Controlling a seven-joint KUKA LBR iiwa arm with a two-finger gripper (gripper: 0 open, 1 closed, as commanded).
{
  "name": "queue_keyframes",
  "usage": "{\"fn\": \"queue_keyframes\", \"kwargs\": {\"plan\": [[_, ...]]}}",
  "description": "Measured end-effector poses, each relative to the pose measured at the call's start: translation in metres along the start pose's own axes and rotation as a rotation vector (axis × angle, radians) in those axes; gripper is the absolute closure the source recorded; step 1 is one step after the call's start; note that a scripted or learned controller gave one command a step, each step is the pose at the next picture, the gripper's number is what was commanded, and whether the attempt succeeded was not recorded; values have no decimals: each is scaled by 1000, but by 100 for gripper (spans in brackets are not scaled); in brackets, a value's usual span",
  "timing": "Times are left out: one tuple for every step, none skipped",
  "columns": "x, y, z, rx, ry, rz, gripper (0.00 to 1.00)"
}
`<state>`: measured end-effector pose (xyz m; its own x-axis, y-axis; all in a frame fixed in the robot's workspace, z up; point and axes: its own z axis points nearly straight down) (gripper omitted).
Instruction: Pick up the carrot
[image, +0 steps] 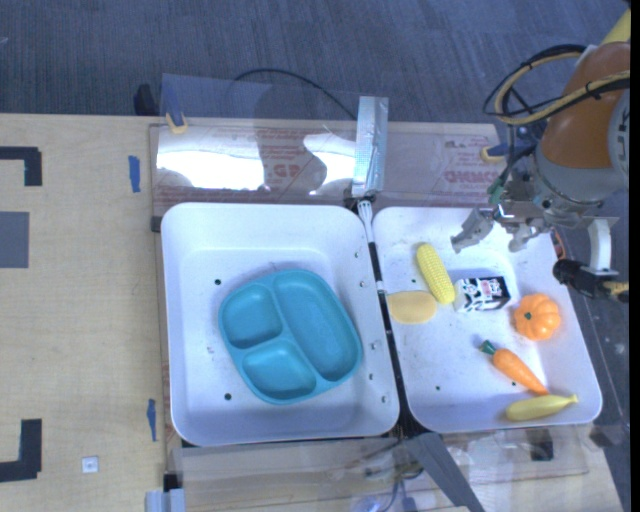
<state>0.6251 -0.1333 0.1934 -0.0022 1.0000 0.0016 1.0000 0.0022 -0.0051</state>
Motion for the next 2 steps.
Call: {"fn": "queue_keyframes", "kwargs": {"plan": [[-42, -89, 54, 4, 1, -376, 0], [-41, -91, 107, -9, 5, -520, 0]]}}
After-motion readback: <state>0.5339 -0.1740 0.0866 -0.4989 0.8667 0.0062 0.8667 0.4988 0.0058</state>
